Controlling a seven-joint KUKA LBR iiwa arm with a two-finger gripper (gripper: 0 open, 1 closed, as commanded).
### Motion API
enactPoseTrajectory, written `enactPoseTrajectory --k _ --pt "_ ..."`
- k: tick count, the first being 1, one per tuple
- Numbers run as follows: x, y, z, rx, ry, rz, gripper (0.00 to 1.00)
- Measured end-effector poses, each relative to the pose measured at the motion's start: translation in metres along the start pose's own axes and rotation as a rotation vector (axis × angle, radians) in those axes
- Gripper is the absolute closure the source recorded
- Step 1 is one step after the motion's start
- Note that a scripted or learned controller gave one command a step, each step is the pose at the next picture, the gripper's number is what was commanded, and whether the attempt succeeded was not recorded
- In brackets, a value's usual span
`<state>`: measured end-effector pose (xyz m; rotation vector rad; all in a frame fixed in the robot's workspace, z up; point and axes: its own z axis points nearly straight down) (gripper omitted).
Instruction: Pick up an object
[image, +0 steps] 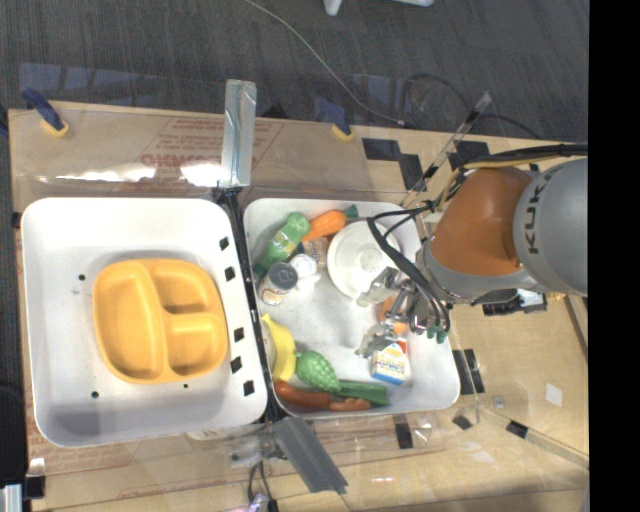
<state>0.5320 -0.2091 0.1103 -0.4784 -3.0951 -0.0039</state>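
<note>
Your tool (392, 322) sits low in the right bin (440, 392), directly above a small carton (391, 364) near that bin's front right corner. I cannot tell how far it is open, nor whether it has hold of anything. The carton lies just beside a green vegetable (316, 369). Judgement: centre over the carton alone before closing, then lift straight up.

Yellow tray (160, 322), green bottle (283, 239), orange carrot (325, 223).

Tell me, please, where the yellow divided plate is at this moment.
The yellow divided plate lies in the left bin, near its middle, apart from the toys in the right bin.
</note>
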Motion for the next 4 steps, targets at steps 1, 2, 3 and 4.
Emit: enactPoseTrajectory --k 1,2,3,4 --pt "0.043 -0.013 0.018 -0.001 -0.014 0.124 0.00" --pt "0.027 -0.010 0.017 0.000 -0.015 0.116 0.00" --pt "0.034 -0.005 0.018 -0.001 -0.012 0.196 0.00" --pt "0.039 -0.012 0.018 -0.002 -0.012 0.179 0.00"
